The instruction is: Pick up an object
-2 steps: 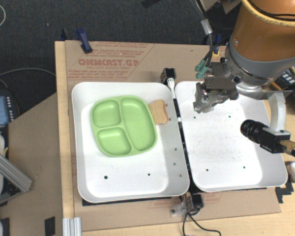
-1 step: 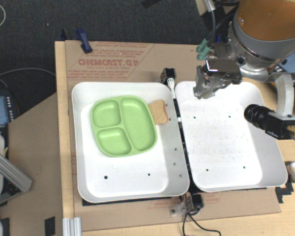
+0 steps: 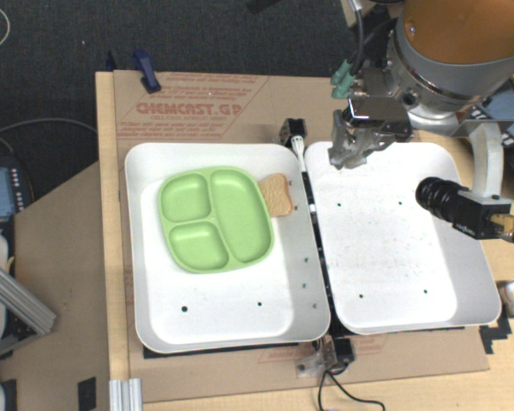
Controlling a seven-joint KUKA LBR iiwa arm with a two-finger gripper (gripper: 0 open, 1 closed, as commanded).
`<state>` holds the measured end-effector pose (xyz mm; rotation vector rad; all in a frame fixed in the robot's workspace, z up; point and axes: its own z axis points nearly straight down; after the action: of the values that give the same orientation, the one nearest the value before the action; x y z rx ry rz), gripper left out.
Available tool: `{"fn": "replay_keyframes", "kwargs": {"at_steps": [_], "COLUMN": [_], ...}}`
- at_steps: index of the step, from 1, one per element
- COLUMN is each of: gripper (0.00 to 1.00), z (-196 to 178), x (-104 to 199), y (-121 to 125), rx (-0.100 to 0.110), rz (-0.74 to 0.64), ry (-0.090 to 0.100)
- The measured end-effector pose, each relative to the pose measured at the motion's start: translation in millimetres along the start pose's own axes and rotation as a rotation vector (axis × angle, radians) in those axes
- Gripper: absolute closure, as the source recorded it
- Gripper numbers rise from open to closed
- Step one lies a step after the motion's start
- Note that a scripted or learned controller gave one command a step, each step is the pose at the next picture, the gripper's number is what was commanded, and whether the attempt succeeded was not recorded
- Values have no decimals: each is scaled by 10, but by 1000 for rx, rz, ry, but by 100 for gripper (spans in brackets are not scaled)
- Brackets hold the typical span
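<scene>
**Gripper over right bin's far-left corner, objects in left bin**

Camera view: the left bin (image 3: 146, 255) holds a light green divided plate (image 3: 215, 219), smooth plastic, rounded corners, three compartments: two small ones on its left, one long one on its right. A tan toast-like slice (image 3: 277, 194), rough surface, roughly rectangular, lies touching the plate's far-right edge, close to the bin's right wall. Both lie flat.

The right bin (image 3: 411, 255) is shallow glossy white plastic like the left one, floor speckled with small dark dots. The two bins touch along a black seam in the middle.

The gripper (image 3: 349, 154) hangs over the right bin's far-left corner, well apart from plate and slice. Metal and grey, cables above it. Can't tell whether it's released or clenched; nothing visible in it.

The desk (image 3: 120, 127) is brown board with red print at the far side and a blue clip (image 3: 146, 69) on its far edge. Dark carpet floor (image 3: 60, 41) beyond, thin cables lying on it.
</scene>
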<state>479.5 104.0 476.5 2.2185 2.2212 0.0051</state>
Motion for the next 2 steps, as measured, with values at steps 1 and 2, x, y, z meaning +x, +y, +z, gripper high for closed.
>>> {"fn": "replay_keyframes", "kwargs": {"at_steps": [1, 2], "gripper": [100, 100], "z": [142, 972], "x": [197, -268], "y": [-6, -16], "rx": [8, 15], "rz": [-1, 7], "ry": [-1, -4]}}
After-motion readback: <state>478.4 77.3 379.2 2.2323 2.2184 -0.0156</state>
